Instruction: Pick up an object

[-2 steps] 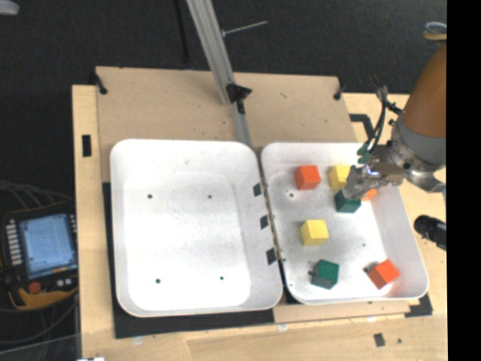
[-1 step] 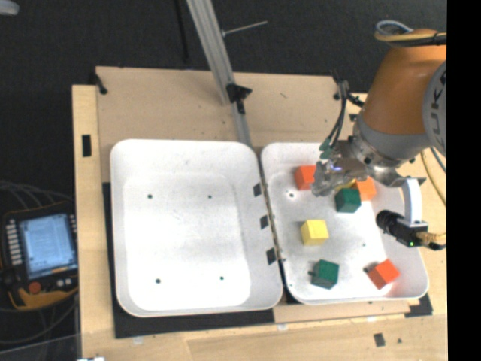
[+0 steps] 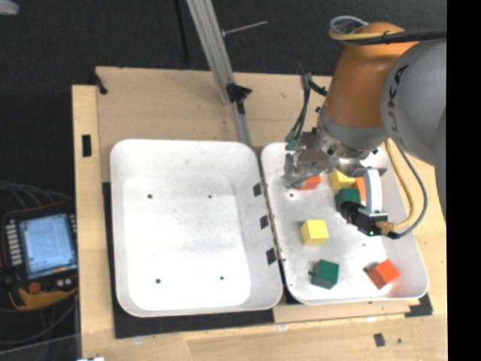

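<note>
1. A pale wooden bench (image 3: 173,104) carries two shallow white bins side by side. The left bin (image 3: 188,224) sits nearer the handheld screen at the frame's left edge, and the right bin (image 3: 294,213) holds all the loose pieces.
2. The grey arm (image 3: 409,89), with its orange band (image 3: 361,74) above the wrist, reaches in from the right and hangs over the far end of the right bin.
3. The gripper (image 3: 299,173) points down into that bin's far left part, close to the wall shared with the left bin. Whether it is wide or closed cannot be made out from this slanted overhead view.
4. An orange-red piece (image 3: 309,181) lies right at the gripper's tip, on the side toward the bin's middle. It looks to be the pick target, and it may be touching the tool, though that cannot be told.
5. That is the relation the next move turns on: the piece lies almost under the tip, so a short descent and a closing are probably all that is needed. Its long axis is hidden.
6. Other pieces lie well apart toward the near end: a yellow block (image 3: 314,232), a green block (image 3: 325,274) and an orange block (image 3: 382,273).
7. A smaller yellow piece (image 3: 340,179) and a green piece (image 3: 347,196) sit under the wrist.
</note>
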Robot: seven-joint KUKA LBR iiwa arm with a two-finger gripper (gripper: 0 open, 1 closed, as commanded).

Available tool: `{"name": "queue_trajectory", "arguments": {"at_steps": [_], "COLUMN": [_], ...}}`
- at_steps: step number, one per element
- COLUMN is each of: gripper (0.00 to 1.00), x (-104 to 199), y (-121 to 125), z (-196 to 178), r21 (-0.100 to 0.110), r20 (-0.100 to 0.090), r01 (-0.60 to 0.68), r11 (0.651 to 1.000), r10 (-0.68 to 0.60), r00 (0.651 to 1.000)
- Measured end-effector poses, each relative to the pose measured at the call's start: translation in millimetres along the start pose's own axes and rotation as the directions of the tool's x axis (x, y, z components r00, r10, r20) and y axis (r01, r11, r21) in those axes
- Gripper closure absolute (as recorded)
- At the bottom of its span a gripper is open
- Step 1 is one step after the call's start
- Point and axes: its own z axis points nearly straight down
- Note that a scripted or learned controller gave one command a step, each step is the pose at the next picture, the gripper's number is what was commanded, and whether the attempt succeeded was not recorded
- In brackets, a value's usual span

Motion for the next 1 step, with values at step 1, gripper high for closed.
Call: {"name": "queue_trajectory", "arguments": {"at_steps": [1], "gripper": [1.0], "x": [36.9], "y": [26.7], "z": [0.3], "r21": [-0.001], "r20": [-0.001], "r01": [-0.001], "r11": [1.0], "r10": [0.001], "r00": [1.0]}}
